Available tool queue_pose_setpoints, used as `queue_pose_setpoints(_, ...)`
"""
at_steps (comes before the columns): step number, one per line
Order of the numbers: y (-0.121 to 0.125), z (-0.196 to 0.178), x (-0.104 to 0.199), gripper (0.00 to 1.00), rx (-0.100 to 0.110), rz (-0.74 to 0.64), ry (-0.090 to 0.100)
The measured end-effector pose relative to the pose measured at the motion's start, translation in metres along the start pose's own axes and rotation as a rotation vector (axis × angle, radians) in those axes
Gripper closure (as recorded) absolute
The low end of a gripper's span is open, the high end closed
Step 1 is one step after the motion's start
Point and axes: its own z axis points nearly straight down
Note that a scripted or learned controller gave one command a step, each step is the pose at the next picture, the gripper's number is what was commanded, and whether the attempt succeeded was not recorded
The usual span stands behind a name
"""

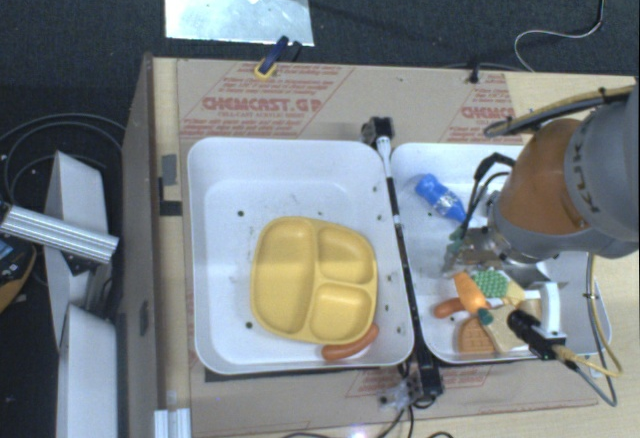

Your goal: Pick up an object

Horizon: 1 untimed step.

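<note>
The right bin [420, 171] holds a blue bottle-like object [440, 195] near its far left, an orange carrot-like piece [469, 291], a green textured piece [491, 281], a small orange piece [447, 307] and a tan biscuit-like piece [474, 337] near the front wall. My gripper [464, 249] hangs low over the middle of this bin. It is just above the carrot and the green piece and in front of the blue object. I see nothing between its tips.
The left bin [225, 176] bears a yellow divided plate [313, 278], with a reddish sausage [350, 347] at its front edge. The grey arm with its orange band [545, 191] covers the right bin's right side. A black divider [398, 236] runs between the bins.
</note>
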Motion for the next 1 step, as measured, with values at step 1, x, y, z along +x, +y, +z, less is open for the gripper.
queue_pose_setpoints(1, 0.031, -0.0901, 0.0552, 1.0, 0.0, -0.002, 0.0)
